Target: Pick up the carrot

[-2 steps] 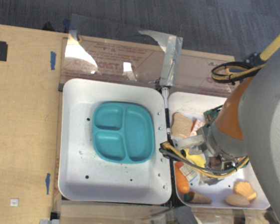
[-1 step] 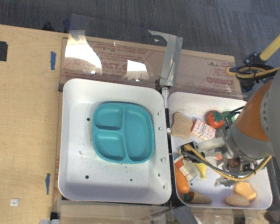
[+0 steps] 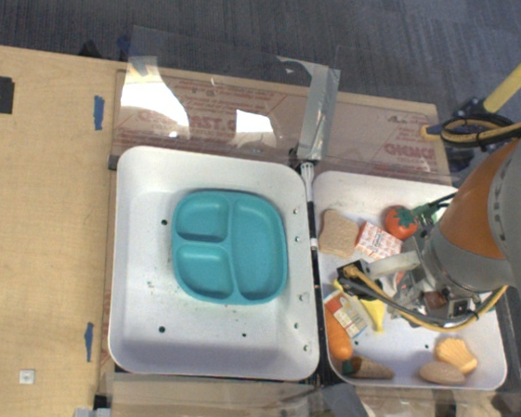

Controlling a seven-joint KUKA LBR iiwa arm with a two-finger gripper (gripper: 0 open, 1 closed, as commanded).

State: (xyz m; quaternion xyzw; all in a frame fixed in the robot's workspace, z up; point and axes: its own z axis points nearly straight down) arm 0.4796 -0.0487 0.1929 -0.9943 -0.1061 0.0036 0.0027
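The carrot (image 3: 339, 339) is an orange stub lying in the front left corner of the right bin (image 3: 494, 370), with a pale label across its upper part. My gripper (image 3: 425, 292) hangs over the middle of that bin, to the right of the carrot and slightly behind it, apart from it. The grey wrist with its orange band covers much of the bin's right side. Nothing shows in the gripper's hold.
Around the carrot lie a brown cone (image 3: 371, 368), a yellow piece (image 3: 372, 311), a red-white packet (image 3: 378, 240), a tan slice (image 3: 336, 230) and a tomato (image 3: 399, 220). An orange-yellow chunk (image 3: 458, 353) and a tan lump (image 3: 441, 371) sit front right. The left bin (image 3: 133, 263) holds a teal divided plate (image 3: 231, 246).
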